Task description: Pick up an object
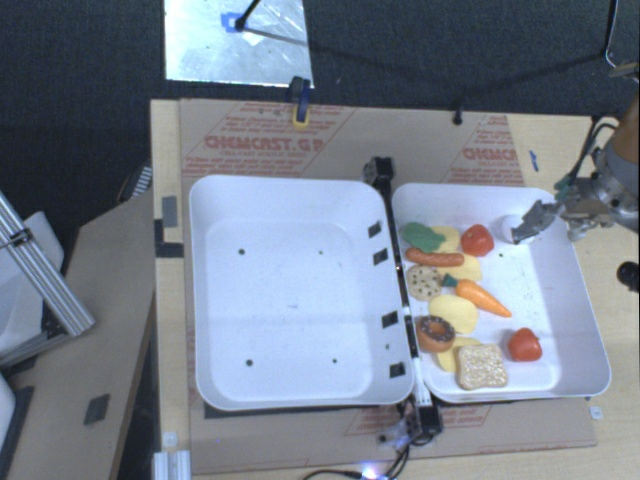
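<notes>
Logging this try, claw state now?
Claw: cannot be told; it sits over the right bin's far corner, nothing seen in it.

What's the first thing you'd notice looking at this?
The bright pile of toy food in the right bin: a carrot, two tomatoes, a cookie and a slice of bread, crowded toward its left side. The gripper hangs over that bin's upper right part.

The arm (pixel 618 173) is cut off by the right edge. The gripper (pixel 530 224) looks blurred. The potato (pixel 458 313) lies partly hidden under the carrot (pixel 483 298).
</notes>
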{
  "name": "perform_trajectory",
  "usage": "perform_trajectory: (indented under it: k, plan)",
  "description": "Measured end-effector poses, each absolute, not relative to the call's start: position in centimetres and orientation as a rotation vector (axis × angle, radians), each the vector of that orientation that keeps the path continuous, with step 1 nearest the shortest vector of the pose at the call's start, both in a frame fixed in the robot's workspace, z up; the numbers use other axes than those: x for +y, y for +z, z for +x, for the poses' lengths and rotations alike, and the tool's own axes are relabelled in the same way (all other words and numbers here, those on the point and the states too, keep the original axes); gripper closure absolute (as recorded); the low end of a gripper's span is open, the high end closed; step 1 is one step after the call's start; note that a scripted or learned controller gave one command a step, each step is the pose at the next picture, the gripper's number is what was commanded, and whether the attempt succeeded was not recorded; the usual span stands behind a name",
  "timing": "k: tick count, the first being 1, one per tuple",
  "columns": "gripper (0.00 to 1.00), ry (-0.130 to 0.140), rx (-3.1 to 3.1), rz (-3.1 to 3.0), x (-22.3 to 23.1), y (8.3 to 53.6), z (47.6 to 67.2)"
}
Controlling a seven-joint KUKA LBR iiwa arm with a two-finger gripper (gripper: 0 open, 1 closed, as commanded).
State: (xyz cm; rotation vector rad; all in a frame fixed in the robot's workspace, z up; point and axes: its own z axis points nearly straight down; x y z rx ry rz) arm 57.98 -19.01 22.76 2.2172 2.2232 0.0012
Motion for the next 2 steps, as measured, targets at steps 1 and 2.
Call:
perform_trajectory:
  k: [1, 2]
  plan:
    - [0.0, -0.005, 2.236, 2.22, -15.0, 9.7, 57.1]
    - [1.0, 0.003, 2.225, 2.215, -15.3, 11.5, 57.4]
